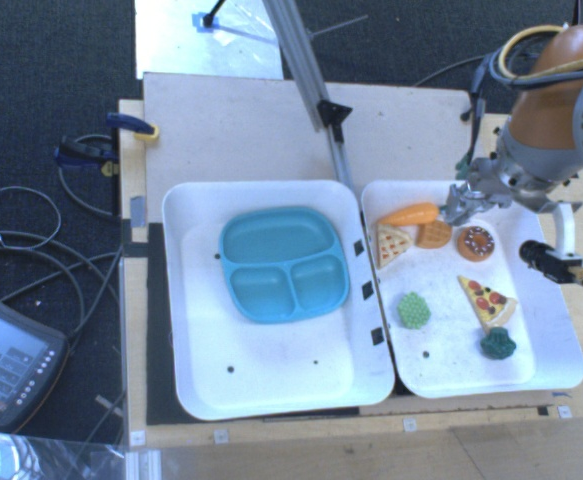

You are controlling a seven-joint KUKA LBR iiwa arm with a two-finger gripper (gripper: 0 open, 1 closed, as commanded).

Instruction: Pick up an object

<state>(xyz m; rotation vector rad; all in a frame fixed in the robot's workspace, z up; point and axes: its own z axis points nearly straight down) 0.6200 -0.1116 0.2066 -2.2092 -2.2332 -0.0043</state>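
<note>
The right bin (541,368) holds toy food: an orange carrot (409,214), a waffle-like wedge (391,244), a round brown cookie (434,235), a chocolate donut (476,242), a pizza slice (487,300), a light green ball (414,311) and a dark green broccoli piece (497,344). My gripper (458,208) hangs low over the far part of this bin, just right of the carrot's thick end and above the cookie. Nothing shows between its fingers.
The left bin (201,368) carries a blue divided plate (283,264). A slanted metal pole (306,58) crosses the bench's back and ends between the bins. Cables and a handheld pendant (9,358) lie on the floor to the left.
</note>
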